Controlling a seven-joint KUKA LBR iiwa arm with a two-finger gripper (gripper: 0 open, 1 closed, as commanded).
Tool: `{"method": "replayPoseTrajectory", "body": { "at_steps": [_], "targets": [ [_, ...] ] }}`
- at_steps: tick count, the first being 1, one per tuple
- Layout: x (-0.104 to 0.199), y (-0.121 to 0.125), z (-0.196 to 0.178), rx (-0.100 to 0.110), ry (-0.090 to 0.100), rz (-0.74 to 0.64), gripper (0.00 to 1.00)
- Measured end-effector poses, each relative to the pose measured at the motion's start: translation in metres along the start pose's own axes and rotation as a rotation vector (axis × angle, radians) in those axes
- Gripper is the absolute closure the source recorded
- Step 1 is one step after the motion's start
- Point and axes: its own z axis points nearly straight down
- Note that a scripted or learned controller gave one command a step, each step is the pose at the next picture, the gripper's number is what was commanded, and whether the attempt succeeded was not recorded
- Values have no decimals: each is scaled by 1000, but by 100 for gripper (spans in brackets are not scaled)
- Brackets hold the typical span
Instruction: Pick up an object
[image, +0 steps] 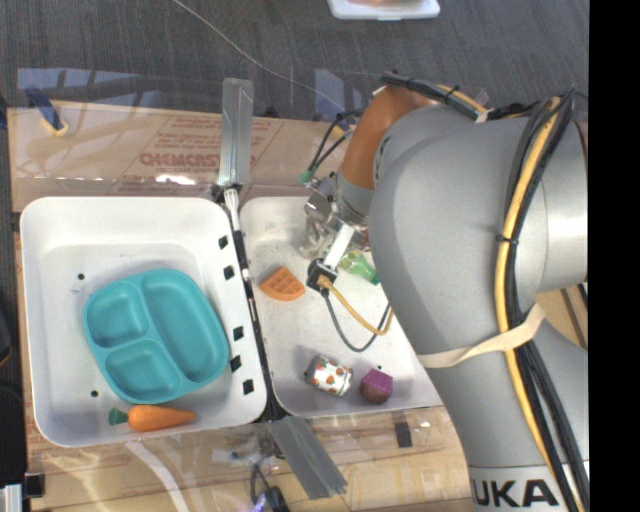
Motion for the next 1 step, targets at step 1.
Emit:
{"method": "replayPoseTrajectory", "body": {
  "at_steps": [1],
  "targets": [
    [-4,-34,1,2,-1,364,100]
  ]
}}
